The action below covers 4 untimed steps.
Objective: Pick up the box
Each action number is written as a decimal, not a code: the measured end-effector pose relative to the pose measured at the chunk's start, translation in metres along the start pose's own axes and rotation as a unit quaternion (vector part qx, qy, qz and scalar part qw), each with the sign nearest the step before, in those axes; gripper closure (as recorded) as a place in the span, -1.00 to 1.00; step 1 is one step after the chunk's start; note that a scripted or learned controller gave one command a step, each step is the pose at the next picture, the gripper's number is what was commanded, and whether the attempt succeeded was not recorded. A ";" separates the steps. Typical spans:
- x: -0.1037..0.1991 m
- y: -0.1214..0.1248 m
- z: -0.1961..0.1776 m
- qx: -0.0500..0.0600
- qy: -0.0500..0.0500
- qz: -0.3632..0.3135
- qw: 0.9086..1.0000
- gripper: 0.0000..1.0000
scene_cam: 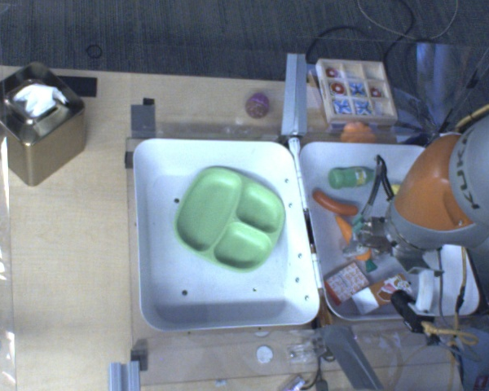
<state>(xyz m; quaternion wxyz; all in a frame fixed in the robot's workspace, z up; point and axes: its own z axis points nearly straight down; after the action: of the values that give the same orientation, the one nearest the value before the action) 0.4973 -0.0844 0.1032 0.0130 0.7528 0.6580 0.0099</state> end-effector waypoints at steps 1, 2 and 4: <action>-0.003 -0.005 0.012 0.007 0.002 -0.139 0.990 1.00; -0.025 0.021 -0.065 0.011 0.004 -0.237 0.972 1.00; 0.007 0.016 -0.108 0.013 0.001 -0.004 1.000 -1.00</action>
<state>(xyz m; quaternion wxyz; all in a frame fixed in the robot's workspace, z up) 0.5111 -0.0789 0.2114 0.0027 0.7501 0.6613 0.0022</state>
